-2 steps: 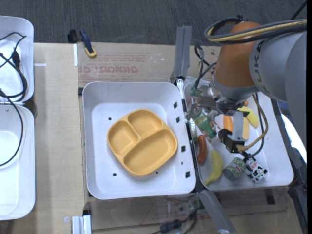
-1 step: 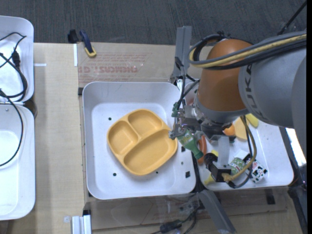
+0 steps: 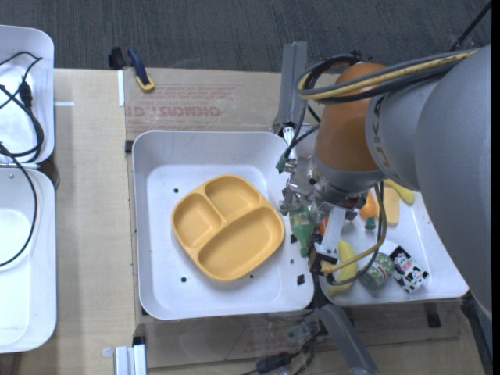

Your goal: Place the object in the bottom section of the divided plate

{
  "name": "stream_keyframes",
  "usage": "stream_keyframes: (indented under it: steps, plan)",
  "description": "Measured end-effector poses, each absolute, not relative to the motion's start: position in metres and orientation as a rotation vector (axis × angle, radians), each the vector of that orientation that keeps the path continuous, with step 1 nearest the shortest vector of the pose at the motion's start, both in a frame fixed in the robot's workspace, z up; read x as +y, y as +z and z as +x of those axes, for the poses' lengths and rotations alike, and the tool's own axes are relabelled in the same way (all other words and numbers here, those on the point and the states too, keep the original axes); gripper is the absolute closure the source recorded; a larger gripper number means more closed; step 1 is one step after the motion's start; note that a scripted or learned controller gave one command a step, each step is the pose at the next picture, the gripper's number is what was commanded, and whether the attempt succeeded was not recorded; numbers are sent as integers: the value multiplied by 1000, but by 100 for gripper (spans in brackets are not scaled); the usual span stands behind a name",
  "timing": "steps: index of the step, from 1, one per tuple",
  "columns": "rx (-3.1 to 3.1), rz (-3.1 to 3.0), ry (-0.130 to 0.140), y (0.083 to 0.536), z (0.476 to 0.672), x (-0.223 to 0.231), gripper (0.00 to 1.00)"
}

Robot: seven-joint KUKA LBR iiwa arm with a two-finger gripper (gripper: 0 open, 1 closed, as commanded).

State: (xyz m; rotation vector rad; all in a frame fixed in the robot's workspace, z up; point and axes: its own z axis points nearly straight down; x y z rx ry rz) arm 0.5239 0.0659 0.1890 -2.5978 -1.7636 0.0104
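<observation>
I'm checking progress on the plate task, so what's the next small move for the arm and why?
Probably shift left toward the yellow divided plate. The gripper sits by the divider between the two bins, near a green object, while the plate's large bottom section holds nothing. Whether the green object is grasped is unclear.

Faint mirrored, unreadable print on cardboard

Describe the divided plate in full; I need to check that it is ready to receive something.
The divided plate is yellow-orange, looks like plastic, rounded, with raised ridges splitting it into two small upper sections and one long bottom section. It lies flat and slanted in the left white bin, nothing visible in its sections. The gripper hovers by its right edge.
</observation>
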Motion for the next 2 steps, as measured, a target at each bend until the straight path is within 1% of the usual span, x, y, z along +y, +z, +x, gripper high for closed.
stream_keyframes:
  steps: [1, 2]
  plan:
    - [-1959, -2455, 8, 236, 504, 148, 100]
    - [-1958, -2456, 8, 236, 504, 148, 0]
